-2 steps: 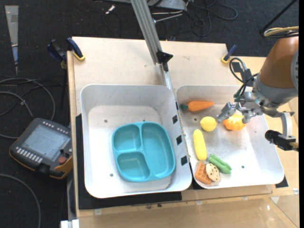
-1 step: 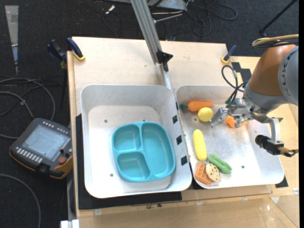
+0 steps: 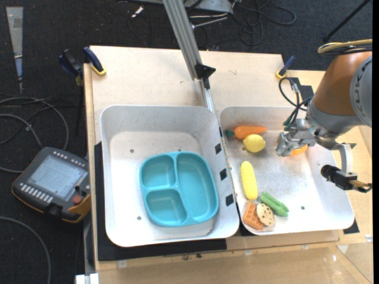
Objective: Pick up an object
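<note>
Approach step: tool (image 3: 288,145), grip state indeterminate, low in the right bin (image 3: 331,215) over an orange item (image 3: 300,149) at the lemon's (image 3: 254,143) 3 o'clock; next, close and lift.

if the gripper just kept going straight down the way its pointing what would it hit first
Most likely the small orange object lying directly beneath the metal two-finger gripper on the floor of the right white bin. Depth is hard to judge from above, so it may already be touching. The round yellow lemon lies off to the side.

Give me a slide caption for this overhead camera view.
Gripper low in right bin over an orange item; blue tray in left bin.
</note>
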Robot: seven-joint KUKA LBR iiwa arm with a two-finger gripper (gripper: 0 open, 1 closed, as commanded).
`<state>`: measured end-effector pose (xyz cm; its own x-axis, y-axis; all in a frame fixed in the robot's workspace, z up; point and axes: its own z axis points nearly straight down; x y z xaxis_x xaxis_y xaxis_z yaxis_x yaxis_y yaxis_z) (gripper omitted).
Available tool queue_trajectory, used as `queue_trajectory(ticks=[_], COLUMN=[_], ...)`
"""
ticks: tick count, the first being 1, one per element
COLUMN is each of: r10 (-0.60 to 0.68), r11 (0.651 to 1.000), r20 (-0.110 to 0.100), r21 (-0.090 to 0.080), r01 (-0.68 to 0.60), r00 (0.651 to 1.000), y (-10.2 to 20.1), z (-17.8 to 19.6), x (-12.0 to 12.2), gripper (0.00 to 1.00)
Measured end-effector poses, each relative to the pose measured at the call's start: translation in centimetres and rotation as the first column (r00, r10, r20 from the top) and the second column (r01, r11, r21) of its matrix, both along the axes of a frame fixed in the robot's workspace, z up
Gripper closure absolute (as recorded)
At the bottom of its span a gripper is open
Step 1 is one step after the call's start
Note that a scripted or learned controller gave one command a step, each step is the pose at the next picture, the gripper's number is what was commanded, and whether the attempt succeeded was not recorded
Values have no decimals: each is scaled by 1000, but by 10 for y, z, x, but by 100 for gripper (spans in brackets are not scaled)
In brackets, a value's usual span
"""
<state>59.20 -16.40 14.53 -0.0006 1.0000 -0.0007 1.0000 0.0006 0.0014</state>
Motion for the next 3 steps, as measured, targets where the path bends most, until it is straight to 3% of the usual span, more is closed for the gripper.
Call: queue_trajectory(ticks=[2,3], r10=[2,6], r11=[1000,1000], r20=[5,-3], r21=[-1,2], r01=[-2,-6], r00=[1000,1000], y=[0,45], z=[86,80], x=[2,-4], gripper=[100,100])
